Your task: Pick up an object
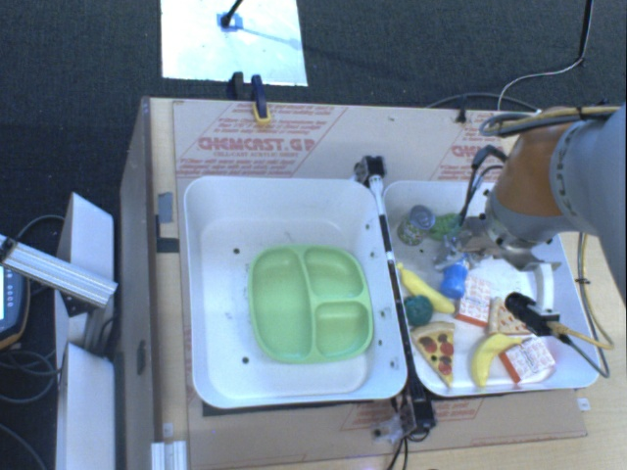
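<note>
**Desk:** Anything lifted yet?

**Me:** No. I have the gripper [458,253] low in the right bin [578,385], by the blue cup [454,280] at the bin's nine o'clock. I cannot tell whether it is apart or together, and I see nothing held.

**Desk:** Count?

**Me:** Two bananas [490,357], one pizza slice [436,348]; one green tray [312,303] in the left bin [211,204].

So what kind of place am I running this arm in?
Most likely a robotics lab test bench, not a kitchen: two white bins sit on a protective-papered board, toy food like a pizza slice and banana fills one, and cables trail across carpet.
</note>
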`<state>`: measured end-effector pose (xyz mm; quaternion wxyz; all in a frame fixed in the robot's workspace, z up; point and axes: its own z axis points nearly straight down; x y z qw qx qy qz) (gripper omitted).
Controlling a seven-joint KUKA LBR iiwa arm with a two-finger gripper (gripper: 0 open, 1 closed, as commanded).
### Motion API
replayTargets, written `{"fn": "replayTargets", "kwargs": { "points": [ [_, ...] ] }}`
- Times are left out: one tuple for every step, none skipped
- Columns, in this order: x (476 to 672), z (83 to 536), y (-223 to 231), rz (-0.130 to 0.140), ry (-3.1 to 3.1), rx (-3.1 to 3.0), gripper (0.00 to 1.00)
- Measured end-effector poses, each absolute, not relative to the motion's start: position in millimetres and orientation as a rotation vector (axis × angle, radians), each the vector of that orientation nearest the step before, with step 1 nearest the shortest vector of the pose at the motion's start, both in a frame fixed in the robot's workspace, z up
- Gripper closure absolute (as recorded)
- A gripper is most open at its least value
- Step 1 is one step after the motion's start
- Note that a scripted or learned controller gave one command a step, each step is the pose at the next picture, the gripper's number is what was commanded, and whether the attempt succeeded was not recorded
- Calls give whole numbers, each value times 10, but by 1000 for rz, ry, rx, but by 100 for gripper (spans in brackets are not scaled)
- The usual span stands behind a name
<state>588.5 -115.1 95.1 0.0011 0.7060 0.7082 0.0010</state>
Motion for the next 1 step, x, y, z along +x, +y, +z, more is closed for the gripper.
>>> {"fn": "replayTargets", "kwargs": {
  "points": [
    [5713, 2183, -534, 6, 2225, 2214, 100]
  ]
}}
